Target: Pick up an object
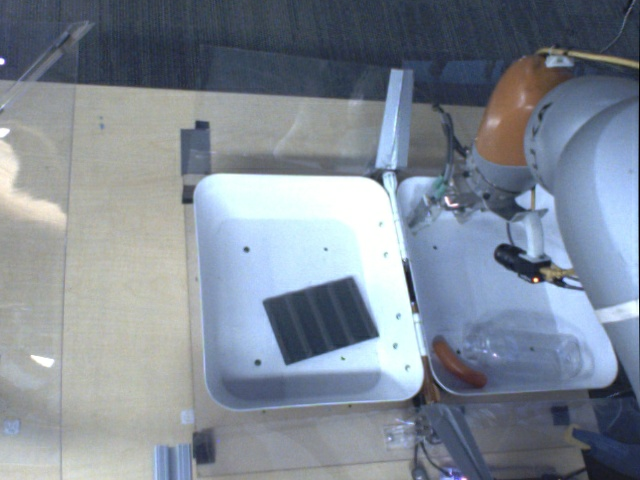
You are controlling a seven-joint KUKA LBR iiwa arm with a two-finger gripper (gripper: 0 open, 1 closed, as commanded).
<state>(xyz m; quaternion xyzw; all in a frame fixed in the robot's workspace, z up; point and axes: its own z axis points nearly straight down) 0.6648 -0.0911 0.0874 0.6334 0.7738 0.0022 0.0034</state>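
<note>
On the pale wooden table (110,298) the left shallow white plastic bin (225,208) holds a dark grey ribbed rectangular panel (320,320), flat on the floor toward the near side, turned at a slant, with parallel grooves running its length. Just beside it, the right shallow white plastic bin (430,278) carries a reddish-brown sausage-shaped object (458,362) against its near left corner, glossy and slightly curved. Beside that lies a clear crumpled plastic bottle (522,348), on its side, see-through and hard to trace against the white. The grey arm with an orange band (560,118) reaches over the far end of this bin; its gripper (447,200) sits low there, and whether it is spread or closed, or has hold of anything, I cannot tell.
</note>
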